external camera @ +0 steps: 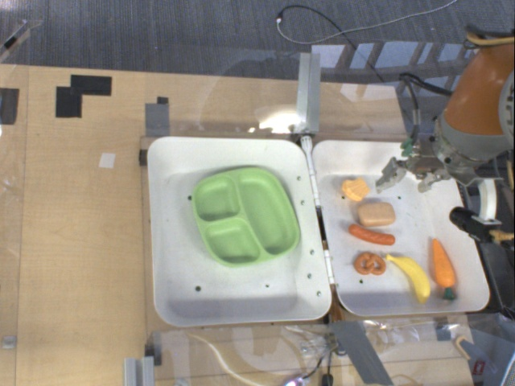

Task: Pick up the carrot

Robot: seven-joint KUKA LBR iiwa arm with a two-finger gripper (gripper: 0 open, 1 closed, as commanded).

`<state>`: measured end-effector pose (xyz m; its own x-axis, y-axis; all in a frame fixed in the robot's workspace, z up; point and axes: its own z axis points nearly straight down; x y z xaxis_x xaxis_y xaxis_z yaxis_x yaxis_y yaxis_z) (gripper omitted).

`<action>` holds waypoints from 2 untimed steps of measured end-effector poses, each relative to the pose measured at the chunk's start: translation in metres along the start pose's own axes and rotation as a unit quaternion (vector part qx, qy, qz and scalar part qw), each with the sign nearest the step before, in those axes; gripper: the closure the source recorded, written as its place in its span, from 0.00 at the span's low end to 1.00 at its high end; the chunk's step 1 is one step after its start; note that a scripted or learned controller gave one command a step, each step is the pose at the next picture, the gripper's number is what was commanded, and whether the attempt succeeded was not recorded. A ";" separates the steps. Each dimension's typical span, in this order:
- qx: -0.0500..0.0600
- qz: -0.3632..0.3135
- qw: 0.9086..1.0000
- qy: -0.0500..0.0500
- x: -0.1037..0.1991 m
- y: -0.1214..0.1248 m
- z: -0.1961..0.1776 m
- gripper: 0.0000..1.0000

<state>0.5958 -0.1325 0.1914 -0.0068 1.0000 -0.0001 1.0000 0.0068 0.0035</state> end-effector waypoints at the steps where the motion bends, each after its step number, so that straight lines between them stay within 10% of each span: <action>1: -0.002 -0.019 1.000 0.000 -0.005 0.041 -0.018 0.00; 2: -0.002 0.003 1.000 0.000 0.009 0.043 -0.050 0.00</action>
<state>0.6382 -0.1234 0.2419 -0.0013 1.0000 -0.0008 1.0000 0.0013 0.0067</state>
